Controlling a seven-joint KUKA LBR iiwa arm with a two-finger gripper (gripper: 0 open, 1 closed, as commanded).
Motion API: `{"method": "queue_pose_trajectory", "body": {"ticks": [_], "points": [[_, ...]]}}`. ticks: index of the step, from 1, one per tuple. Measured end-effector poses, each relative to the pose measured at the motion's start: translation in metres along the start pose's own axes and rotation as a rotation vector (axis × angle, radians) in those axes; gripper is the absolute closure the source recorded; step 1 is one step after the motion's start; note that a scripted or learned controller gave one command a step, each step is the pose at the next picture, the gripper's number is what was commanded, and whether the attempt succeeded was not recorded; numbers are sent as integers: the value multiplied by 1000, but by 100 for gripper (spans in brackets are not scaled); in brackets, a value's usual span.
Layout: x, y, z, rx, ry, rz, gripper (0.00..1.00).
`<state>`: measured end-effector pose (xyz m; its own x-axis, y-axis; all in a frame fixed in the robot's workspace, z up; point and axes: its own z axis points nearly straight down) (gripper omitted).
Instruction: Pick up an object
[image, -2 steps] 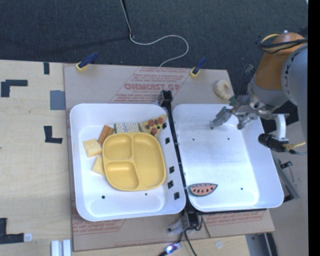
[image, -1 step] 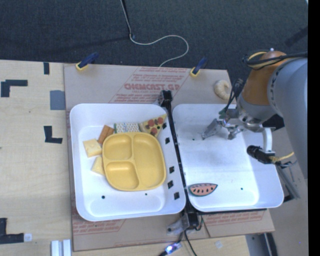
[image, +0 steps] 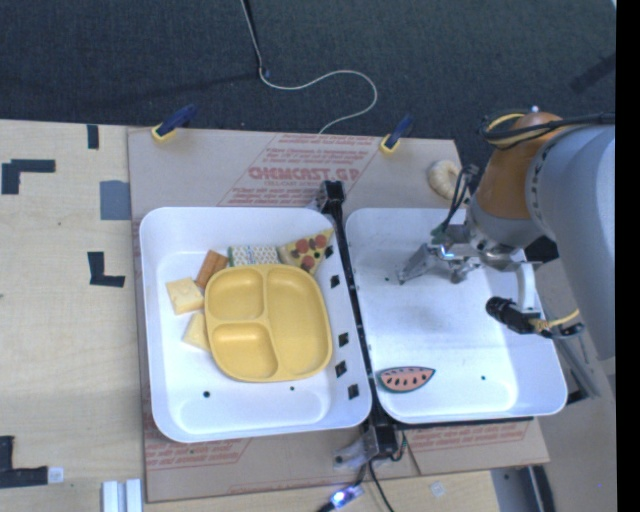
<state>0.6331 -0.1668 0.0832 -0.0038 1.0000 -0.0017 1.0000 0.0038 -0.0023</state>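
White plastic forms the two shallow bins, which are set side by side on a sheet of cardboard (image: 290, 170). In the left bin (image: 165, 400) a yellow divided plate (image: 268, 322) is seen, with crackers (image: 186, 296) tucked along its left edge and what seems to be a pizza slice toy (image: 308, 249) at its upper right, though the detail there is poor. In the right bin (image: 520, 390) a watermelon slice (image: 405, 378) is laid flat near the front wall, well apart from the arm. The arm (image: 560, 200) is reached in from the right, its orange band (image: 500, 180) placed above the wrist. The gripper (image: 405, 274) is held low over the upper part of the right bin; whether its fingers are spread or pressed together cannot be told, and nothing is seen between them.
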Motion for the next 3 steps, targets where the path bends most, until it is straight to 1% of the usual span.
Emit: {"method": "queue_pose_trajectory", "body": {"ticks": [1,2,3], "points": [[0,1,-12,-3,-1,-1,100],[-6,-6,-64,-4,1,2,100],[-8,-2,-107,-4,1,2,100]]}}
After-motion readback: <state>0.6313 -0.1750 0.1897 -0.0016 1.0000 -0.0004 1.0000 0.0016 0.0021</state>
